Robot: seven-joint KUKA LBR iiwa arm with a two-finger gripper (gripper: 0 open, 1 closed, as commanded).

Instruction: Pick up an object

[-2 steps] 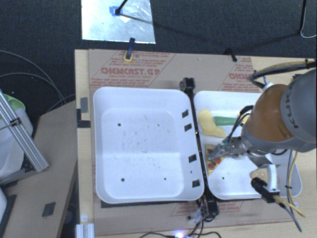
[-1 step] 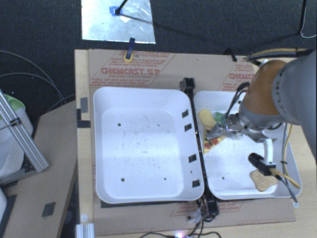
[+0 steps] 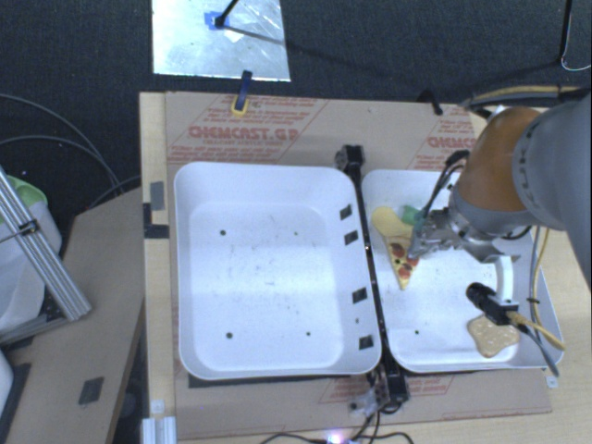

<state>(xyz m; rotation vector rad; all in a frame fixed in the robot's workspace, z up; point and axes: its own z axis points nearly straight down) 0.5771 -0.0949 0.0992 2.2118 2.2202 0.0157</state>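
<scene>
A tan cookie-like piece (image 3: 490, 335) lay at the near corner of the right bin (image 3: 444, 354). Farther in, the tool (image 3: 424, 241) stood above a pizza slice toy (image 3: 400, 257); I cannot tell its opening. A green piece (image 3: 408, 215) lay just behind.

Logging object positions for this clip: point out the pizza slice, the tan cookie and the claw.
pizza slice (image 3: 401, 263), camera view, its middle.
tan cookie (image 3: 490, 336), camera view, its centre.
claw (image 3: 421, 240), camera view, at its tips.
</scene>
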